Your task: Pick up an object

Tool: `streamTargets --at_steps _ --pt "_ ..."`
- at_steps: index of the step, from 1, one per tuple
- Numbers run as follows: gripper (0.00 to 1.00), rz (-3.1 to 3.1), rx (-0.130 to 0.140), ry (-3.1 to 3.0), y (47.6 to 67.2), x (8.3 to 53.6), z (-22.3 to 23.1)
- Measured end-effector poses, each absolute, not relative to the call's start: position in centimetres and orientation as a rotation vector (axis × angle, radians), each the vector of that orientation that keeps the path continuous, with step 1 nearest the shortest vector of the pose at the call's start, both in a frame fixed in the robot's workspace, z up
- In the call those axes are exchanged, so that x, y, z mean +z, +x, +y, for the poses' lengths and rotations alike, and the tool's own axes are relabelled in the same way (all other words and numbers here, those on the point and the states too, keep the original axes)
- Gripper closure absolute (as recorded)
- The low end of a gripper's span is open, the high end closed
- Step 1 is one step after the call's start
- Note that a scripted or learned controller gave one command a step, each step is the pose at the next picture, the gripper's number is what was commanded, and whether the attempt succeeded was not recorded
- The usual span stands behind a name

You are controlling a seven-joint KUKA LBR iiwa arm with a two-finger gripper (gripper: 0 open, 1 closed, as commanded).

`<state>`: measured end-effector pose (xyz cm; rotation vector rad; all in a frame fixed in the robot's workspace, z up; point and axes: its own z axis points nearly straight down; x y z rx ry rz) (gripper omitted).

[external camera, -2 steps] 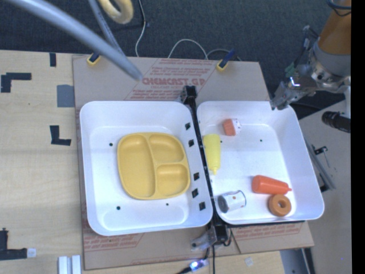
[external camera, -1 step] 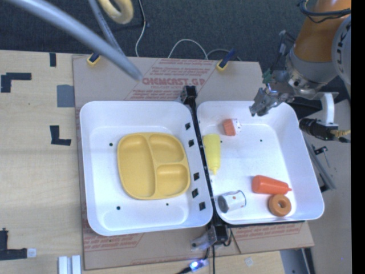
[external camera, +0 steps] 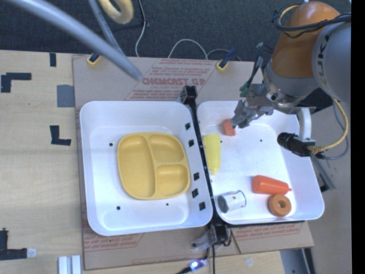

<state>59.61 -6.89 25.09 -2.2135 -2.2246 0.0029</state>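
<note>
Arm (external camera: pixel 302 44) bends down, end effector (external camera: pixel 239 120) beside small orange block (external camera: pixel 228 128)

A robotics lab: white bins (external camera: pixel 91 153) clamped on a marked test bench (external camera: pixel 34 153).

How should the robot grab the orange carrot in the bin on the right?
Grab the carrot across its thick left end, coming straight down from above. It lies flat on the right bin floor, tapering to a point on the right, so the narrow tip would probably slip. The donut-shaped ring sits close below it, so the tool should close where there is free room on both sides.
</note>
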Motion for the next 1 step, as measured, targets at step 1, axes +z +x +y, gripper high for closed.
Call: streamTargets --at_steps 1 --pt "1.0 -2.225 0.003 -2.213 58.14 23.63 -2.26"
